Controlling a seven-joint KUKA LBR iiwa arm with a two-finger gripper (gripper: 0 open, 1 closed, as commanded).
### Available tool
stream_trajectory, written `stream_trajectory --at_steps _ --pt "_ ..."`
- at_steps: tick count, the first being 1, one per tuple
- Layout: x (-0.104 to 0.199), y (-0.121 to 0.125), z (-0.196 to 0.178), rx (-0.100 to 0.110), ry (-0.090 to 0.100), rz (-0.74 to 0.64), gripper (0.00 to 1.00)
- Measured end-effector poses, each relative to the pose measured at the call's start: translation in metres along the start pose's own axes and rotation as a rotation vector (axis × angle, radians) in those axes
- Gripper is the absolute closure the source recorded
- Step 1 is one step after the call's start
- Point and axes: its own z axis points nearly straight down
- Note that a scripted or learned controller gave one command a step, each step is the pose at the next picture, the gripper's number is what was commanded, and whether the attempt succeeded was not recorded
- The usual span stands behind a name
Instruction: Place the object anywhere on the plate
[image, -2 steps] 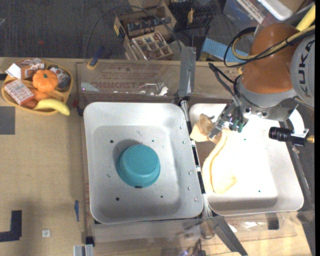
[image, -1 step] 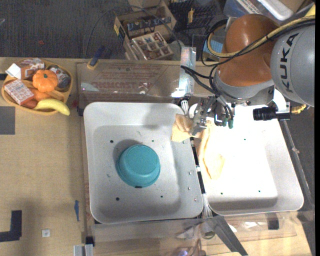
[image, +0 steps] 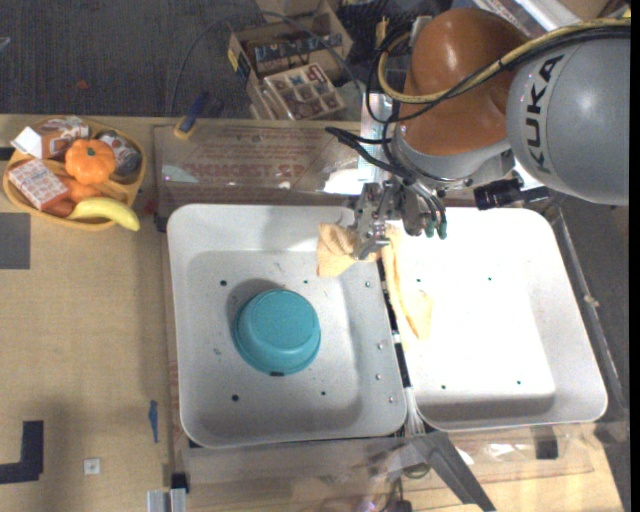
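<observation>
A teal plate (image: 278, 330) lies in the left bin (image: 200, 250), a little left of its middle. A limp tan-yellow object (image: 335, 250) hangs over the divider between the two bins. One end is in the left bin's back right corner, and the other end trails into the right bin (image: 500, 320) along its left wall. My gripper (image: 373, 236) stands over the divider at the back, shut on the object's middle, with the tan material showing on both sides of the fingers. The plate is to the front left of the gripper, well apart from it.
A basket of toy fruit (image: 75, 178) with a banana and an orange sits on the bench at the far left. A clear plastic sheet (image: 250, 160) lies behind the left bin. Boxes (image: 295, 65) and cables are on the floor beyond.
</observation>
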Motion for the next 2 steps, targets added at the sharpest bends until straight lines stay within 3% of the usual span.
stream_trajectory --at_steps 1,2 --pt "-0.0170 0.0494 0.0067 0.000 0.000 -0.002 1.00" --pt "-0.0172 0.0494 0.0061 -0.001 -0.001 -0.002 0.00"
